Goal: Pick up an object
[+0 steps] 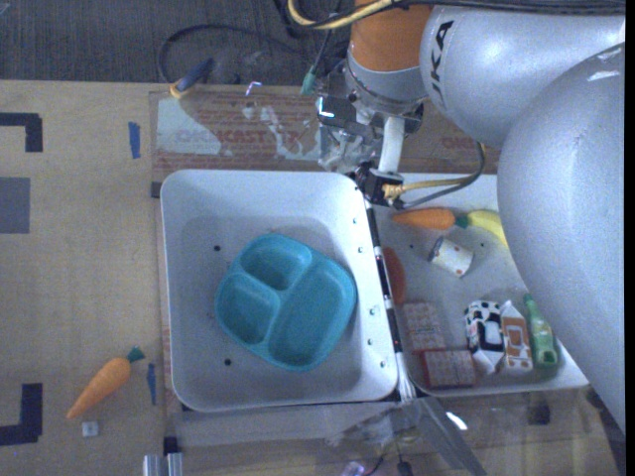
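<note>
1. The grey arm's gripper (372,152) hangs over the far rim where the bins meet; we cannot tell if it is parted or closed.
2. An orange plastic toy carrot (425,219) lies near it in the shallow white toy-filled bin (448,292).
3. Descending here, we judge it could strike the rim instead.

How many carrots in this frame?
2. One carrot lies on the bench left of the left bin; the other carrot is in the right bin. The arm may hide more.
</note>
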